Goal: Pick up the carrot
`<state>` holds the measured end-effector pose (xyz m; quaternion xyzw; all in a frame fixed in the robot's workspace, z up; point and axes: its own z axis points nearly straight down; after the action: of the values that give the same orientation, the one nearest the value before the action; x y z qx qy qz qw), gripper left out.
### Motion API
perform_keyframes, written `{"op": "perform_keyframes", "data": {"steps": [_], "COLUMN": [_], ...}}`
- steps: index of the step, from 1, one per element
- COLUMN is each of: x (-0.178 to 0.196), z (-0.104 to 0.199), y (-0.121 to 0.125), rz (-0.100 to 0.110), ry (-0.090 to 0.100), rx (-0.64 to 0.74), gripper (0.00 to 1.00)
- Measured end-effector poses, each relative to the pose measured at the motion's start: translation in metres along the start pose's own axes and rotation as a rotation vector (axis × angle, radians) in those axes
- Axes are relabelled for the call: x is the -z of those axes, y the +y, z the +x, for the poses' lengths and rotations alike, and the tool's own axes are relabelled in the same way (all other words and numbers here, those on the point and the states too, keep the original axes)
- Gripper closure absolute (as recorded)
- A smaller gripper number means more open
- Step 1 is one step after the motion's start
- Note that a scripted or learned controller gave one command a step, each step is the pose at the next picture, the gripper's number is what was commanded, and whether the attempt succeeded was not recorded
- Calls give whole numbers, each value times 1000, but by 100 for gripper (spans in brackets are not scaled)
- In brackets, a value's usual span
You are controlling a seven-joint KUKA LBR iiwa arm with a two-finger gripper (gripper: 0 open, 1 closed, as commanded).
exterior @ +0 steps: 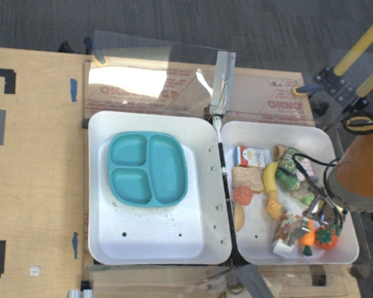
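You had two shallow white plastic bins side by side: the left bin (105, 235) held a teal three-compartment plate (148, 169) toward its back. The right bin (256, 251) held the clutter, with a small orange carrot (307, 239) at its front right, just beside the two-finger gripper (314, 217). A curved yellow banana (270, 178) lay farther back, right of a milk carton (250, 157).

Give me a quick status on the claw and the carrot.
Claw low over right bin, near corner. Carrot lies just below it, not seen gripped. Snack packet and orange toy crowd it.
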<state>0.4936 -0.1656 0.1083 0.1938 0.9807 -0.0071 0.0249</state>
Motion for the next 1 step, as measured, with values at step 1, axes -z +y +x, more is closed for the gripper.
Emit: {"op": "perform_keyframes", "data": {"steps": [1], "x": [0], "z": [1], "y": [1], "rz": [1], "ry": [2], "rx": [-50], "gripper": [0]}}
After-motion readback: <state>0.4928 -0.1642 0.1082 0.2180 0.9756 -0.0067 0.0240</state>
